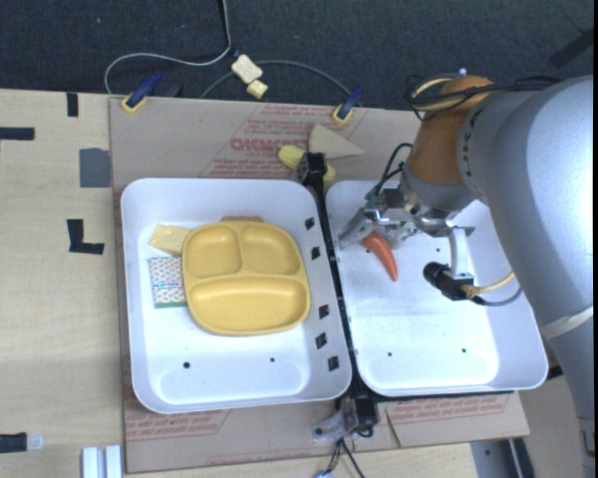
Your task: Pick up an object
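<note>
Tool [377, 225] over right bin [429, 352], touching an orange carrot [383, 254]

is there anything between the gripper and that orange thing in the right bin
Nothing visible stands between them. The gripper is low in the right bin, right at the upper end of the orange thing, which lies on the bin floor with bare white floor around it.

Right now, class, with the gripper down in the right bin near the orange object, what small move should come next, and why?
Probably a short lift straight up, to test the grasp. The gripper sits low in the right bin, right over the upper end of the orange object, which still lies on the bin floor. Whether the object is held cannot be told.
</note>
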You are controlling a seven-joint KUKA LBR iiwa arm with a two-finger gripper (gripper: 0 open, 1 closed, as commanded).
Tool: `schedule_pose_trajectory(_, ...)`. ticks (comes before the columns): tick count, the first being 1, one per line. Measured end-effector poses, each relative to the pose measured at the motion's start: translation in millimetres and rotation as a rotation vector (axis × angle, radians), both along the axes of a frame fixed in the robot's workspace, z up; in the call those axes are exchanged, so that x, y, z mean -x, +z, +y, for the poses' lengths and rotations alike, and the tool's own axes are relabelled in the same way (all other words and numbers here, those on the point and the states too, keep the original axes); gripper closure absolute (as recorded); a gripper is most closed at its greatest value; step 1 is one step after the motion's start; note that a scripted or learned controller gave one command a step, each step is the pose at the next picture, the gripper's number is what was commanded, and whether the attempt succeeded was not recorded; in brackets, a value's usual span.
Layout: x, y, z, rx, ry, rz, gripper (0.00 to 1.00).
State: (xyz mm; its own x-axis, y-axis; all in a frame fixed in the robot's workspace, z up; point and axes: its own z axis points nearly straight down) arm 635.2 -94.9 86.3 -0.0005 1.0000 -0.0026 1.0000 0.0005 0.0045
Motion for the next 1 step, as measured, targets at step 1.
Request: schedule_pose_trajectory(1,-0.5,10.1,-0.5,0.002,0.001,0.001,1.00)
